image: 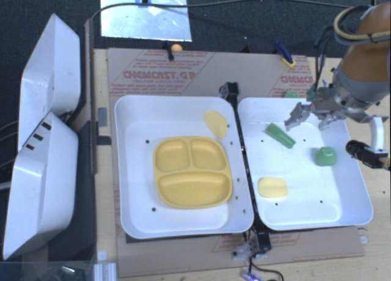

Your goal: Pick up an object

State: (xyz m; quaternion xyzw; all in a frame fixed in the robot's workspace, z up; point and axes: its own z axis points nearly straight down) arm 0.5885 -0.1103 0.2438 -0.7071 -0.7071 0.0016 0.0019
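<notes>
We see our pincer (310, 116) hanging over the far part of the right bin (351, 212), its fingers spread apart and gripping nothing, which suits an approach rather than a lift. Nearest is the green block (280, 135), lying flat and slanted just beside and below the fingertips, apart from them. The green cup (325, 156) sits nearby toward the front right, the yellow piece (272, 187) farther forward. In the left bin (131, 212) rests a yellow divided tray (192, 171).

cardboard sheet (183, 72), foil square (143, 5), black cable (256, 2)
</notes>
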